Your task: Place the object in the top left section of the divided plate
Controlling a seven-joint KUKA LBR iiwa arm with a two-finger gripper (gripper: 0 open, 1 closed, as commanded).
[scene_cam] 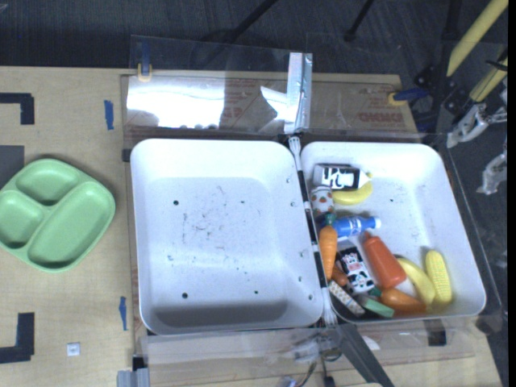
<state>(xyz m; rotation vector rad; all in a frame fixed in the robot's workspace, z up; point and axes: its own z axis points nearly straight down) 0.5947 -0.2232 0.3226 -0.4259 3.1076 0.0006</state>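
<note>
Very little writing can be made out. A brown cardboard sheet (355,107) lies along the bench's far edge behind the right bin (419,164), under a clear plastic panel. It carries faint reddish printed letters near its right end, too washed out to read. In the right bin, near its far left corner, a small black package (337,176) shows white markings on its face, but they are too blurred to spell out. Lower in the same bin, by its left wall, a small black and white carton (353,266) has a red patch on it; any lettering there is too small to tell.
</note>
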